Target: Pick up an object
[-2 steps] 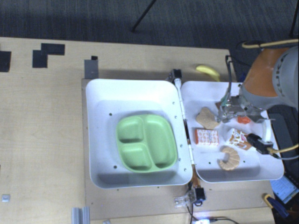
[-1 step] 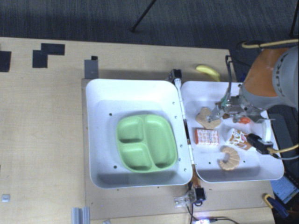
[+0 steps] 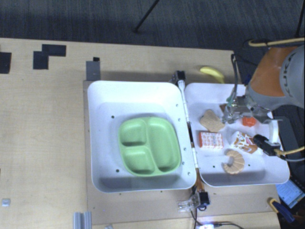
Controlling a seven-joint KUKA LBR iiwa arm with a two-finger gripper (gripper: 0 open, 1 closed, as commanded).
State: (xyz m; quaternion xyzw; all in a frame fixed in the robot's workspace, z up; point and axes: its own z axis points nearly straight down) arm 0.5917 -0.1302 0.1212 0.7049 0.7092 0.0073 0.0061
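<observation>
My gripper hangs over the back of the right bin, reaching in from the right. Just to its left lies a tan, bread-like piece, close to the gripper; I cannot tell whether they touch. A small red-orange object sits just to its right. Nearer the front lie a red-and-white packet, an orange-and-white packet and a croissant-shaped piece.
The left bin holds a green divided plate. A yellow banana lies on the bench behind the right bin. The ridge between the two bins runs just left of the packets.
</observation>
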